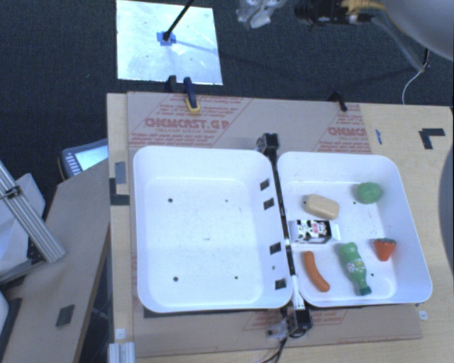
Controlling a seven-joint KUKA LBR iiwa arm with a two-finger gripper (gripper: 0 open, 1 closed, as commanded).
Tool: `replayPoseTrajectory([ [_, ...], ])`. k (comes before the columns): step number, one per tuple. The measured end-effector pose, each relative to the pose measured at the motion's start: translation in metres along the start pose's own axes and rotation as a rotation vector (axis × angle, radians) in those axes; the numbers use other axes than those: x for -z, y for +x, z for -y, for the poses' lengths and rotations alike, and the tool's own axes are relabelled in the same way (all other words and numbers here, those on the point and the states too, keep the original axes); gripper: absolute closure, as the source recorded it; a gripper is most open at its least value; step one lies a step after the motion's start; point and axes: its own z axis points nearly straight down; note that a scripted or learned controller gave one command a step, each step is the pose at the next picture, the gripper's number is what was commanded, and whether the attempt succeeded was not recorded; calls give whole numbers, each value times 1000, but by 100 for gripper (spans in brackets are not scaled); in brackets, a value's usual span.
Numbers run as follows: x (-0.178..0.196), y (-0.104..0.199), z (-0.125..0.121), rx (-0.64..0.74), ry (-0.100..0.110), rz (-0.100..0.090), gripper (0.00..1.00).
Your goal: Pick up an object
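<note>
The right bin holds several small objects. A tan oval loaf lies near its middle, with a green ball at the back right. A black-and-white patterned packet sits by the divider. Along the front lie an orange sausage shape, a green bottle and a small orange-red fruit. My gripper is a pale, blurred shape at the top edge, far behind both bins and well away from every object, with nothing seen in it.
The left bin sits beside the right one, joined by a black clipped divider. A shiny metal sheet lies on the dark floor behind. A yellow-and-blue clamp grips the bench's back edge. An aluminium rail stands at the left.
</note>
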Motion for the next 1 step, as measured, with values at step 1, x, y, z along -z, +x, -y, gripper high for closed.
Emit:
replayPoseTrajectory([
  [1,-248,39,3,-18,23,6,100],
])
